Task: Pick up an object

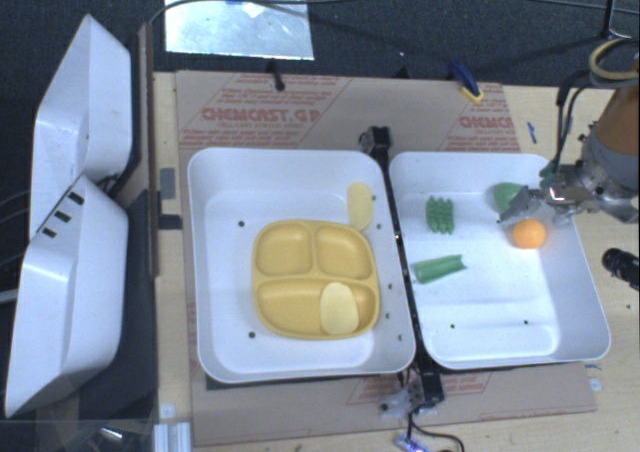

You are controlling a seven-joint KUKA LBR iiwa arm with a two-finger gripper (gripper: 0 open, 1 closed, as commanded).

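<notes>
Camera view: the tool (pixel 537 202) sits just above the orange ball (pixel 529 233) in the right bin (pixel 500 340); I cannot tell its grip.

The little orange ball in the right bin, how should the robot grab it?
Probably from straight above, pinching across its middle. The orange ball is round, so any pair of opposite sides works. The gripper sits just beside it, and the light green piece lies close, so approach on the ball's open side.
</notes>
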